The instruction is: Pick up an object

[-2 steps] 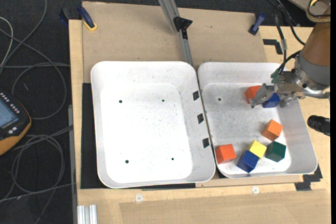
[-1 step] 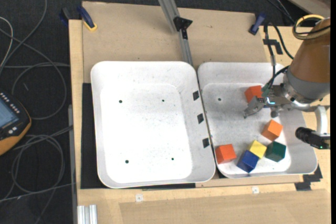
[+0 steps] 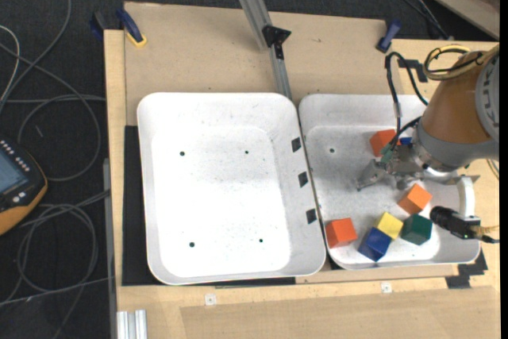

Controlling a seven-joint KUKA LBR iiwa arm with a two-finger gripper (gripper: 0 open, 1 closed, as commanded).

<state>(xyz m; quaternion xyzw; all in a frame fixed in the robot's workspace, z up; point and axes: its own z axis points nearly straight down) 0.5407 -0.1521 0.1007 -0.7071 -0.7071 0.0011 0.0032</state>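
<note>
My gripper [image 3: 373,174] hangs over the middle of the right bin [image 3: 333,117], reaching in from the right. Its grey fingers stand apart with nothing between them. An orange block [image 3: 382,141] lies just behind the gripper, close to its upper finger. Another orange block [image 3: 415,198] lies to the front right of it. Along the bin's front edge sit a red-orange block [image 3: 341,231], a blue block [image 3: 374,244], a yellow block [image 3: 390,223] and a green block [image 3: 416,229].
The left bin [image 3: 159,123] stands beside the right one, with a raised divider between them. A metal pole [image 3: 254,4] slants in from the top to the bins' back edge. Black cables [image 3: 456,223] hang off the wrist at the right.
</note>
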